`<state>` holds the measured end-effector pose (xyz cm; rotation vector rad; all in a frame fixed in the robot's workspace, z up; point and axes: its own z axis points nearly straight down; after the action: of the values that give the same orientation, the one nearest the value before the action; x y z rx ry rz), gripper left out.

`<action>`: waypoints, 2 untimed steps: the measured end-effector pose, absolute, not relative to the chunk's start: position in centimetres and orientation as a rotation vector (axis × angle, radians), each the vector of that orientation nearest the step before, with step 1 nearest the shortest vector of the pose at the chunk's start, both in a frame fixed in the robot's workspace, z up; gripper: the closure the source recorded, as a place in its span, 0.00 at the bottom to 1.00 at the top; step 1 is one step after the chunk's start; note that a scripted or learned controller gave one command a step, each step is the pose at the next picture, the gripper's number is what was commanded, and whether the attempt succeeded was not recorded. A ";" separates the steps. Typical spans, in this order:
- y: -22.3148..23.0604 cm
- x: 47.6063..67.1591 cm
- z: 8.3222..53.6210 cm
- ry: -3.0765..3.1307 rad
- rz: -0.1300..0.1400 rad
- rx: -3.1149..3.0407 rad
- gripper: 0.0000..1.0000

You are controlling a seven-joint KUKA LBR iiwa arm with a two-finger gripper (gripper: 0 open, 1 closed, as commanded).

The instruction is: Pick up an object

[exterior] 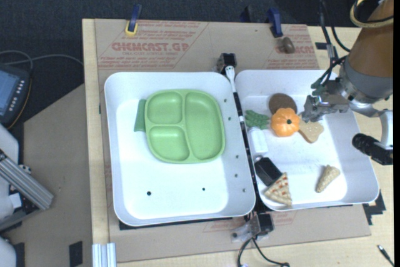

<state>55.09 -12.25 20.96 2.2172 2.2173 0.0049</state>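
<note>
The bench (pixel 187 40) is a brown board with red lettering, and it carries two white bins side by side. The left bin (pixel 125 184) holds a green tray (pixel 184 125) with three compartments, lying flat in the bin's upper middle; a darker green piece pokes out from under the tray's left edge. The right bin (pixel 350 191) sits just beside the left one, their rims touching along a black seam.

The arm (pixel 375 53) comes in over the right bin's upper right corner, grey with an orange section above. Its gripper (pixel 312 110) hangs low inside the right bin, near that bin's middle top. Whether its tips are apart or closed cannot be told, and nothing can be seen held between them.

Just left of the gripper lies an orange (pixel 285 122), touching a brown oval piece (pixel 282 101) behind it. A tan biscuit (pixel 311 131) lies right under the gripper, beside the orange. Left of the orange is a leafy green sprig (pixel 255 119), close to the bin's left wall, with a white block (pixel 259 142) below it. A black block (pixel 267 167) lies lower, and a pizza slice (pixel 279 189) rests at the bin's bottom left. A pale cone (pixel 327 177) lies at the bottom right, well apart from the gripper.
</note>
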 end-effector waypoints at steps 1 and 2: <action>-12.3 55.2 22.6 2.220 0.004 2.217 1.00; -7.9 57.9 23.2 2.224 0.004 2.214 1.00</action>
<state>57.86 -7.92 23.18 2.2138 2.2244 0.0043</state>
